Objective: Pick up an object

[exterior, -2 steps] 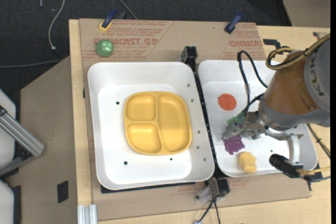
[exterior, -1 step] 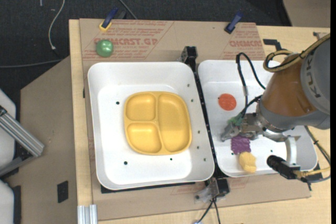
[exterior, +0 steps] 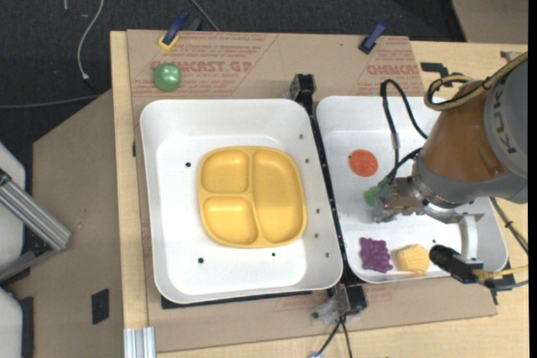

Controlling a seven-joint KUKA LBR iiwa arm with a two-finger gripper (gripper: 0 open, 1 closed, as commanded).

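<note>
Right now your closest candidate is the small green object (exterior: 372, 195) in the right white bin (exterior: 336, 180); it sits just at the tip of the end effector (exterior: 384, 204), touching or nearly touching it, and you cannot tell from this angle whether it lies between the jaws. Whether the end effector is apart or together you cannot tell either, since the grey arm with its orange band (exterior: 470, 147) covers most of it. Just above the green object you see a flat orange-red round piece (exterior: 362, 163) lying on the bin floor. Below it, near the front wall, a knobbly purple cluster (exterior: 375, 255) rests just beside a pale yellow wedge-shaped block (exterior: 412, 259).

Moving outward, the left white bin (exterior: 168, 180) holds a yellow plastic tray with three compartments (exterior: 252, 196), roughly in its middle. On the cardboard-covered desk (exterior: 252, 63) behind that bin, a green ball (exterior: 168, 77) sits near a blue-and-yellow clamp (exterior: 174, 31); another blue clamp (exterior: 372, 37) grips the back edge further right.
</note>
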